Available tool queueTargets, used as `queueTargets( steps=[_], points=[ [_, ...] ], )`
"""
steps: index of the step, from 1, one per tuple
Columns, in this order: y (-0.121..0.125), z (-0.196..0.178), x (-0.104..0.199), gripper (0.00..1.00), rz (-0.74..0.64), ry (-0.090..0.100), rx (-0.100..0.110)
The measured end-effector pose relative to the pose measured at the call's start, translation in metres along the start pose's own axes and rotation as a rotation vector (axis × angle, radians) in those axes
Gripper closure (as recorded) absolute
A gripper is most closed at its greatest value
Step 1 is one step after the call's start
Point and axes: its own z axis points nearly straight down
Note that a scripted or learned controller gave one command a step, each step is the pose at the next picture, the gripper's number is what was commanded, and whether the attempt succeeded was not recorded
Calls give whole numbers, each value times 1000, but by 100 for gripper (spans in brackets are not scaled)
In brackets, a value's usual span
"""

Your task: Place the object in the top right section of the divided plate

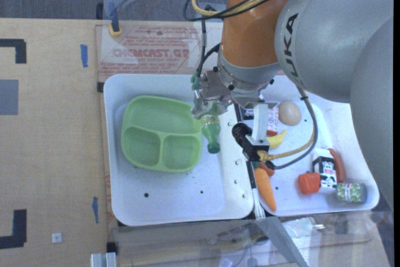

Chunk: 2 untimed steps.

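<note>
A light green divided plate (132,110) lies in the left bin, with one wide section along its far side and two smaller ones nearer me. My gripper (209,107) hangs just past the plate's right rim, under the orange wrist band. A small green bottle (212,134) hangs upright from between its fingers, so the gripper is shut on it. The bottle is beside the plate's right edge, over the white bin floor, not over any section.
The right bin (365,197) holds a beige egg (289,113), a white and red carton (269,119), a banana (275,138), a carrot (266,189), an orange pepper (308,183), a small milk carton (326,173), a sausage (339,163) and a green jar (350,192). The arm covers that bin's far part.
</note>
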Motion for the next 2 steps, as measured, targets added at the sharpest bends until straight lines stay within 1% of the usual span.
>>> queueTargets(
  steps=[1, 2],
  points=[
    [34, 10, 28, 100, 150, 0, -4],
    [16, -15, 54, 100, 181, 0, -4]
  ],
)
